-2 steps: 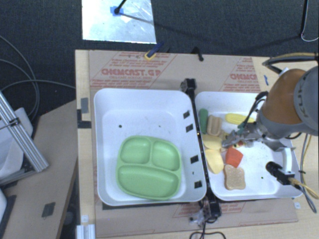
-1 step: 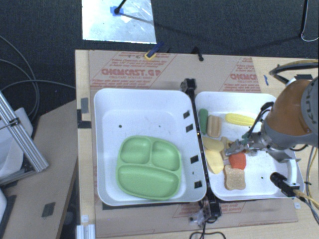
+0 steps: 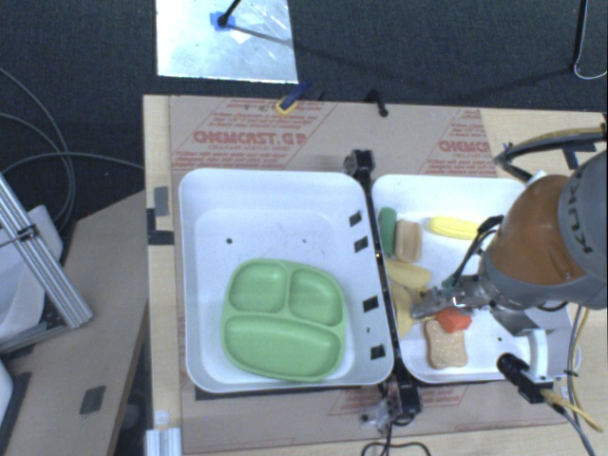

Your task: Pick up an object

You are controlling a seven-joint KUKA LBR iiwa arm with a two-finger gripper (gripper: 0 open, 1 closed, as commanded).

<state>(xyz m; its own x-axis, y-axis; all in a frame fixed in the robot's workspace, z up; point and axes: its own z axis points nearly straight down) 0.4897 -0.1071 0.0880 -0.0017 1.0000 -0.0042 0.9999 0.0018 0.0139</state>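
Note:
The right bin (image 3: 494, 190) holds several toy foods: a green piece (image 3: 387, 224), a tan roll (image 3: 408, 240), a yellow banana (image 3: 454, 227), a pale yellow piece (image 3: 409, 275), a small red piece (image 3: 453, 321) and a slice of toast (image 3: 445, 348). My gripper (image 3: 435, 300) hangs low in this bin. It sits just right of the pale yellow piece and just above and to the left of the red piece. The arm (image 3: 537, 245) with its orange band covers the bin's right part.
The left bin (image 3: 275, 198) holds a green divided plate (image 3: 284, 318). A black divider with clips (image 3: 372, 255) runs between the bins. A silver sheet (image 3: 226, 27) lies on the dark floor behind the bench, and cables trail at the left.

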